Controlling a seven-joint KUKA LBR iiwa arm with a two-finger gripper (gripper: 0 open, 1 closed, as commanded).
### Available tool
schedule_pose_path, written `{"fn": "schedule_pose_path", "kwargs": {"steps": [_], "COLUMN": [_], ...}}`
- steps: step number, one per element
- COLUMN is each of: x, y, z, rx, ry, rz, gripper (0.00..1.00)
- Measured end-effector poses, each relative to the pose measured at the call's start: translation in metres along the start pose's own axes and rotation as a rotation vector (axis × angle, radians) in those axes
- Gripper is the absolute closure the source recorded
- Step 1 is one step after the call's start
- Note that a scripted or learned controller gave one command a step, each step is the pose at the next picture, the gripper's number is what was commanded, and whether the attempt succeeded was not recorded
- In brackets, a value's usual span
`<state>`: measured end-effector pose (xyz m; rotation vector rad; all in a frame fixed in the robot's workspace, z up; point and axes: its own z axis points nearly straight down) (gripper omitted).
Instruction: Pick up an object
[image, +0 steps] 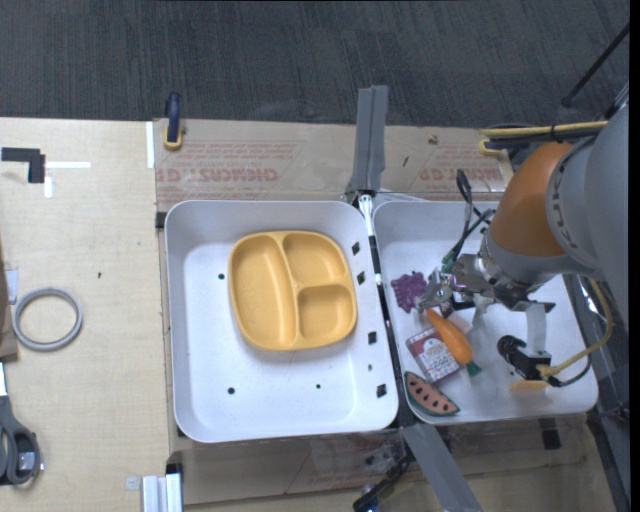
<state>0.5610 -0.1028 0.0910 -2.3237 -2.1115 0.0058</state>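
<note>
My gripper hangs low over the middle of the right bin, reaching in from the right. Directly below it lies an orange carrot with a green end, pointing down and to the right. The gripper's tip is at the carrot's upper end, and I cannot tell whether it touches. A purple bunch of grapes lies just left of the gripper. A red packet rests against the carrot's left side. A watermelon slice lies at the bin's front left corner.
The left bin holds a yellow divided plate. On the wooden bench to the left are a grey tape ring and scissors. A raised divider runs between the two bins.
</note>
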Motion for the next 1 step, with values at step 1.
{"fn": "schedule_pose_path", "kwargs": {"steps": [1], "x": [-0.0006], "y": [0.0], "z": [-0.0086], "rx": [0.001], "ry": [-0.001], "rz": [-0.002], "gripper": [1.0]}}
